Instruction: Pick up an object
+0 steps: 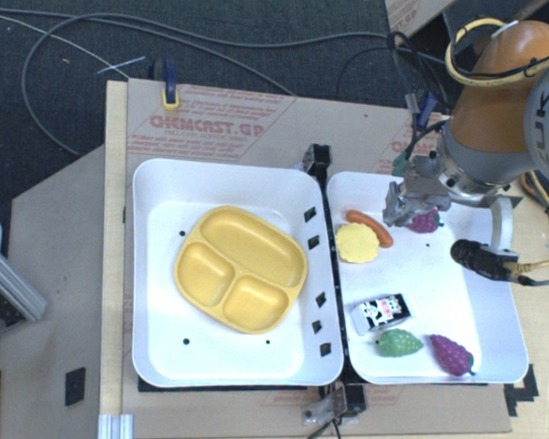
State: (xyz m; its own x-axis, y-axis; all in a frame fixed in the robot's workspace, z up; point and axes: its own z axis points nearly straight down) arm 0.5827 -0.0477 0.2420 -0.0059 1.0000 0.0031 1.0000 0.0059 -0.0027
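As the gripper (408,206) hovers low in the right bin (493,314), its grasp impossible to judge, a purple object (425,221) sits just beside it, where the nearby hot dog (369,227) could crowd the pick.

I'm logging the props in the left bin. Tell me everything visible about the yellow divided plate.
The yellow divided plastic plate is a rounded-square tray with three compartments, one long and two smaller. It looks glossy and smooth, lies flat and right way up, turned at an angle, near the middle of the left shallow white bin. Nothing rests in it.
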